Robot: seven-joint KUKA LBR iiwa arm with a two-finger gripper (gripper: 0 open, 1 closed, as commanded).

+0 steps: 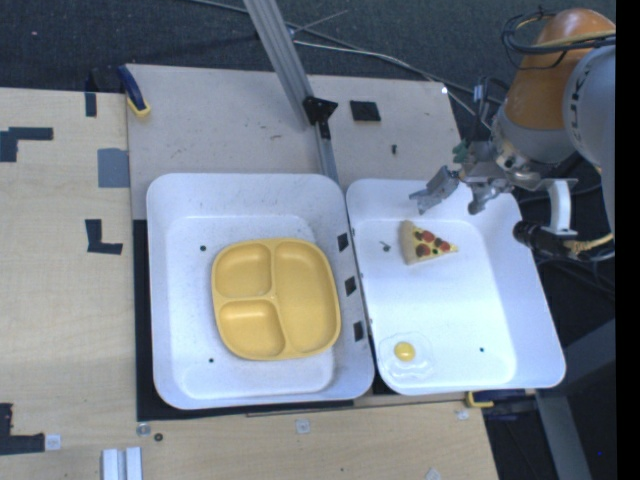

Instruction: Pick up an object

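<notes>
Presently the two-finger claw (457, 193) is seen open and empty over the far edge of the right white bin (500, 298), while the toy pizza slice (427, 243) is found just below-left of it, long axis running roughly left-right.

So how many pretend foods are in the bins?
2, both in the right bin: a pizza slice near its top, just below the pincer, and a fried egg at its bottom left corner.
</notes>
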